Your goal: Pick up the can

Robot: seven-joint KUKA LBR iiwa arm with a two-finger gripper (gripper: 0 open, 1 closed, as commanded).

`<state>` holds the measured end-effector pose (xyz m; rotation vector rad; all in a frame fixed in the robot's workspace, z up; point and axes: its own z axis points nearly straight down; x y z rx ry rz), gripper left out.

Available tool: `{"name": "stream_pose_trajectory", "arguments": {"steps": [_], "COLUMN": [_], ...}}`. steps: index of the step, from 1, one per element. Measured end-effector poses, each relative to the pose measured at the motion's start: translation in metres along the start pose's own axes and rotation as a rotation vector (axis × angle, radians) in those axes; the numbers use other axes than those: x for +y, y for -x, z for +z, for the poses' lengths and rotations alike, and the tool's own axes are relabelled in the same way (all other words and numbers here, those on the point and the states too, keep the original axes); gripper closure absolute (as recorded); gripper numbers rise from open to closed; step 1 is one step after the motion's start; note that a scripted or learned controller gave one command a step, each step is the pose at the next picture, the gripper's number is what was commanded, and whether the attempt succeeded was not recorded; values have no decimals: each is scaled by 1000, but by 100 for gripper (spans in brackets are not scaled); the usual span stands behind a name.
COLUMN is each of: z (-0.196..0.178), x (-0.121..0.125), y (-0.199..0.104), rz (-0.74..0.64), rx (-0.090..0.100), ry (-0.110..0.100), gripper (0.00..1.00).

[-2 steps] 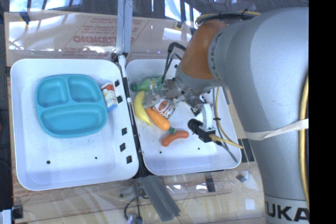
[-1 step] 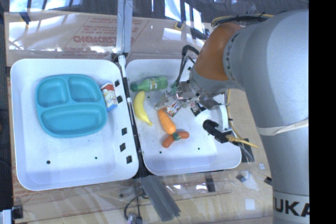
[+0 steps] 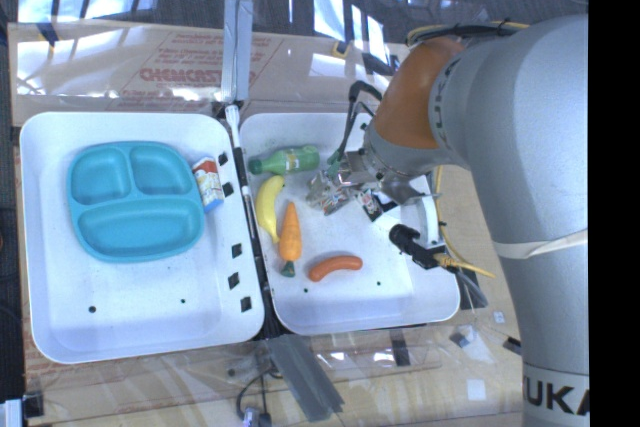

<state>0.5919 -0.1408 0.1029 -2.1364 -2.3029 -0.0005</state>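
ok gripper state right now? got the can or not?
Gripper: over the right bin, open or shut cannot be told. No can in it: the can lies in the left bin, beside the blue tray.

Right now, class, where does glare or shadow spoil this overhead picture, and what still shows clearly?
Camera view: bright window reflections streak the clear sheet behind the bins; the arm shades the tool, blurring its detail; the can beside the blue tray is evenly lit and sharp.
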Motion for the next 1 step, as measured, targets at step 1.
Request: {"name": "stream_pose_trajectory", "arguments": {"steps": [1], "z": [-89], "x": [70], "y": [-68], "rz": [264], "rx": [0], "ry": [-2], "gripper": [100]}}
